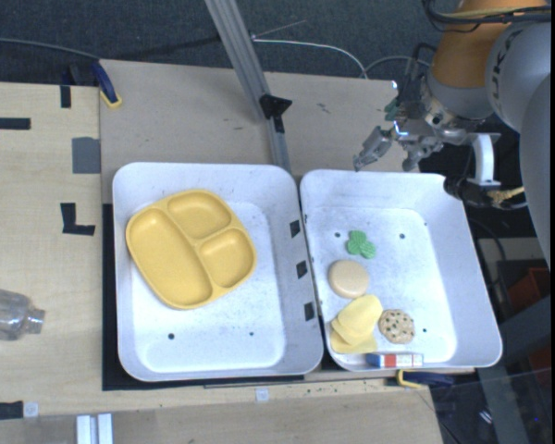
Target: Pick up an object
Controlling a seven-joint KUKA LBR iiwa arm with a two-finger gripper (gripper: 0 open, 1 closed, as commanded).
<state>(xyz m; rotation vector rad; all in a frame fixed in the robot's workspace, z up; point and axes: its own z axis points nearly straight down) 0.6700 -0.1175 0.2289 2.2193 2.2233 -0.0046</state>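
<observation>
In the camera view, the grey arm with its orange band comes in from the 2 o'clock corner, bent down so that the gripper hangs above the bench just beyond the far rim of the right bin, at about 12 o'clock of that bin. Its 2 fingers are spread apart with nothing between them. The gripper is clear of the bin walls, and the far half of the right bin's floor beneath it lies bare, leaving room there. The 2 white bins sit side by side with their inner rims touching along the middle. The left bin holds a yellow divided plate with 3 compartments, set toward its 10 o'clock side, the near part of the floor bare. In the right bin the objects cluster toward 7 o'clock: a small green piece near the centre, a round beige piece just below it, a yellow piece touching the beige one at 6 o'clock, and a chocolate-chip cookie just beside the yellow piece at 3 o'clock. A thin marker-like item lies along the near rim. At 9 o'clock of the bench lies a clear plastic bottle on its side.
</observation>
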